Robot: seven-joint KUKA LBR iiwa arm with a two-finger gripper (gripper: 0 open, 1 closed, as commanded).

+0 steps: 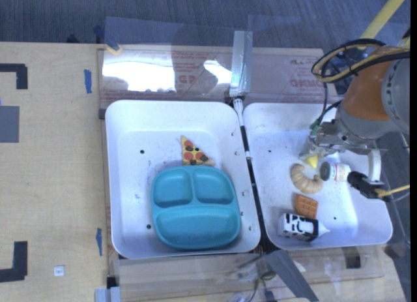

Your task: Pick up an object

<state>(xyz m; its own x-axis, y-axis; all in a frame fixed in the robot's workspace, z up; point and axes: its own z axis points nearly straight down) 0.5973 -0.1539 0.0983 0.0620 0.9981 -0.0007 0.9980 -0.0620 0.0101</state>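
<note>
The gripper (324, 156) hangs low over the right bin (371, 226) — croissant (305, 178) at its seven o'clock, presumably the target — though its grasp state I cannot tell.

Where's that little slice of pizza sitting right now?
The pizza slice lies in the left bin, toward its back, just above the blue divided plate and near the wall between the two bins.

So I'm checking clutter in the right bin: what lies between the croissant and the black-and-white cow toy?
In the camera view, a small waffle lies between the croissant and the cow toy.
</note>
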